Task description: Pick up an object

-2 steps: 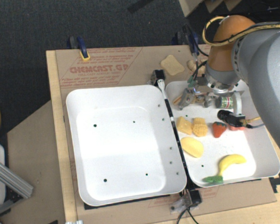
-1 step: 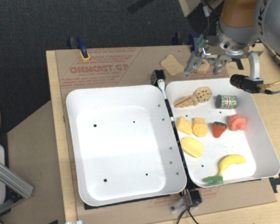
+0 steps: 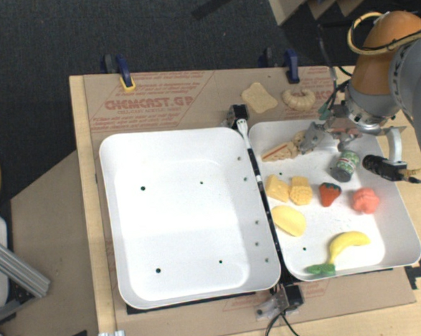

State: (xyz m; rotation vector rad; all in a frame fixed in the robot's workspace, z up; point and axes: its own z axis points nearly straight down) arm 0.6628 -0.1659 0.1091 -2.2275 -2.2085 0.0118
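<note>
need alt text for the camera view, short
A grey KUKA arm's gripper reaches from the right over the back of the right bin, which holds toy food: a banana, strawberry, yellow blocks, a lemon-like piece, a pink ball and a small can. The left bin sits beside it.

I work in a robotics lab test cell. My bench is a brown board [image 3: 191, 100] printed "CHEMCAST GP", fixed at its far edge by blue clamps [image 3: 124, 70]. Two white bins [image 3: 178, 216] sit side by side on it, one stocked with toy food [image 3: 291, 192]. Aluminium framing [image 3: 16, 267] stands left; cables [image 3: 294, 330] trail over dark carpet [image 3: 78, 29].
</note>
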